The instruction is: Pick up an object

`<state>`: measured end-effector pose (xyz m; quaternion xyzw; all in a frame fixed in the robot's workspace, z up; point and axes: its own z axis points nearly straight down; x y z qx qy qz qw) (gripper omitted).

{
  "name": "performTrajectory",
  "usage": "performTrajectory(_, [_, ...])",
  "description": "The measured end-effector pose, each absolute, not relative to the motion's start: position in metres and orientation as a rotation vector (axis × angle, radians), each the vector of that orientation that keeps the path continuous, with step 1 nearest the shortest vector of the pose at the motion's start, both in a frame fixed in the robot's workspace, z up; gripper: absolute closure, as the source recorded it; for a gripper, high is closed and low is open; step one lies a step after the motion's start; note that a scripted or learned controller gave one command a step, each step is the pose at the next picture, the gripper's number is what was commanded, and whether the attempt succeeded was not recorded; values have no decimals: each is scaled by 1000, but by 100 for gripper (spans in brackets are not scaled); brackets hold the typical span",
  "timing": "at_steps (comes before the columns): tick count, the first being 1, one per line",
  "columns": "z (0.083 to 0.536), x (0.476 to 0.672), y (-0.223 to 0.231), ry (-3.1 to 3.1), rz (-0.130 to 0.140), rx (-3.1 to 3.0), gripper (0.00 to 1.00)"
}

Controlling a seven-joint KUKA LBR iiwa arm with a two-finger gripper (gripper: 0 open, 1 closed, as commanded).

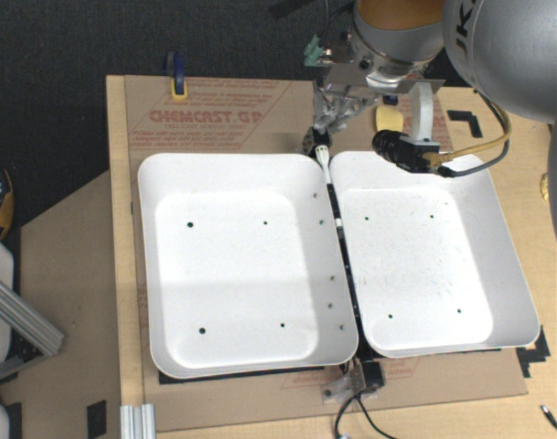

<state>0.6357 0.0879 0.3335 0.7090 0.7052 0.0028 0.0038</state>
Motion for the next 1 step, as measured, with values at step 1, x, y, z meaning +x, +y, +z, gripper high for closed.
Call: performTrajectory(1, [254, 657, 189, 2233, -3, 2215, 100])
